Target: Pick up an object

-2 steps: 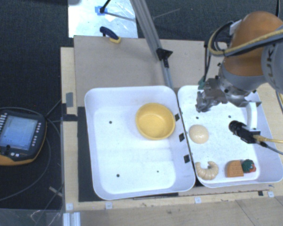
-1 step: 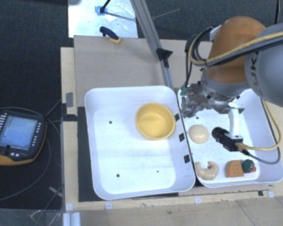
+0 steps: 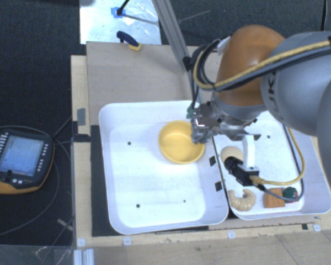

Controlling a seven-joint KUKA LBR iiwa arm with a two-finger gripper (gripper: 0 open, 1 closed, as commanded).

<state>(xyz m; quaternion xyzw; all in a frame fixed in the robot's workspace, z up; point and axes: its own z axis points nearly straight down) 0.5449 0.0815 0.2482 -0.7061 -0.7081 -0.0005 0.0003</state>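
Above the two white bins on the counter (image 3: pixel 132 76), we are watching the grey arm (image 3: pixel 303 76) with its orange band (image 3: pixel 248 65) reaching in from the right. Its hand (image 3: pixel 201 130) is hanging at the right rim of a yellow bowl (image 3: pixel 179 142), which is sitting in the left bin (image 3: pixel 149 197) near the divide; whether that hand is holding anything, we cannot tell. We are also seeing the right bin (image 3: pixel 314 197) carrying a croissant-like pastry (image 3: pixel 243 200), a small orange cracker (image 3: pixel 274 201) and a green-tipped piece (image 3: pixel 289 192). A control pendant (image 3: pixel 19 159) is lying on the floor at left.
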